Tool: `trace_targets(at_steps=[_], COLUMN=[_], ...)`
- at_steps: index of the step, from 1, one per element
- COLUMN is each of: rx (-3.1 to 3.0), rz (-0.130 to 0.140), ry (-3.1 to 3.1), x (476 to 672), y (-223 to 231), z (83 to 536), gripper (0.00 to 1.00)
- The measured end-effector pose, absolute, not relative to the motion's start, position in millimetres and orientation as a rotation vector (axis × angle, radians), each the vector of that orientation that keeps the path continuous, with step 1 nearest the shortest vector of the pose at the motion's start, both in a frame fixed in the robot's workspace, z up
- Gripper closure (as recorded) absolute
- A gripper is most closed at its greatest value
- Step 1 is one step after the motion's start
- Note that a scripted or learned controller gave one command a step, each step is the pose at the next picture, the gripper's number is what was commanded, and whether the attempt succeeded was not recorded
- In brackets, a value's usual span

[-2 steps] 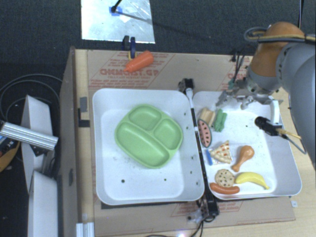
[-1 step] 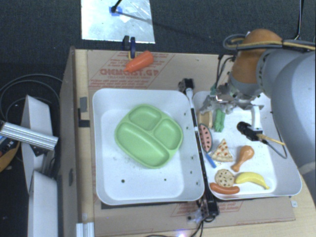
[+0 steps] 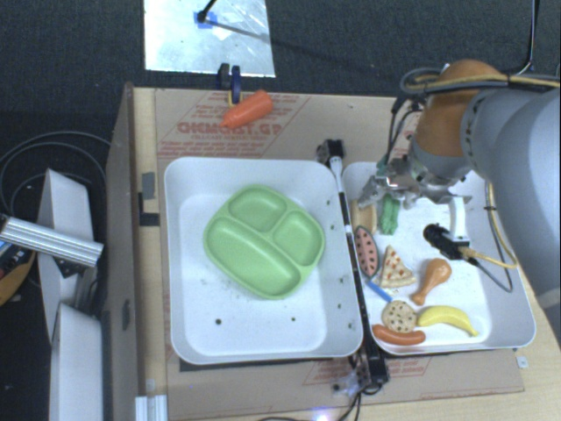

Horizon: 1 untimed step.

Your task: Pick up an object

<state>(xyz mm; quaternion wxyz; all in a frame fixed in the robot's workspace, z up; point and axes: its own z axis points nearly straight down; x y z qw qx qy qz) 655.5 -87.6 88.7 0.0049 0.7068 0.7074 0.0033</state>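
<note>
Reaching in from the right, the gripper [image 3: 388, 193] hangs over the right bin [image 3: 517, 323], just above a green toy vegetable [image 3: 388, 217]. I cannot tell its grip. A green divided plate [image 3: 263, 240] fills the left bin [image 3: 188, 323].

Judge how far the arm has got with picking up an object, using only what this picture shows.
Done: the end effector has reached the right bin, low beside the green toy. In hand: nothing visibly lifted. Left: grasp and raise an item; the banana, drumstick and pizza slice lie in the bin.
</note>
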Motion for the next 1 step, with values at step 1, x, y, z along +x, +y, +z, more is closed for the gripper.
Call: trace_targets(at_steps=[1], rx=[2.211], rz=[0.021], ry=[2.216], x=[658.0], y=[-86.1], z=[102.3], gripper=[1.00])
